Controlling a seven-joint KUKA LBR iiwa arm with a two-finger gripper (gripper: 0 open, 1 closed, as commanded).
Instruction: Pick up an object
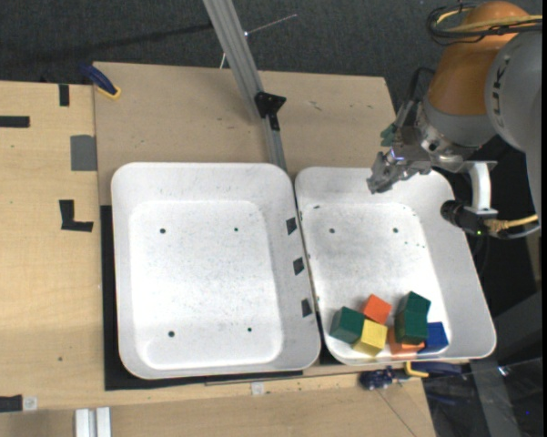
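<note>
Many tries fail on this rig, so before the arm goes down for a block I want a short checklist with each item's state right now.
1. Blocks present in the right bin: ok, a cluster sits at its near end, among them an orange block, a yellow block and a blue block.
2. Pincer carrying nothing: ok, no block shows at it.
3. Pincer above the cluster: not ok, it is over the bin's far rim, apart from the blocks.
4. Blocks spaced for a clean grasp: not ok, they are packed touching.
5. Pincer opening: cannot tell.
</note>
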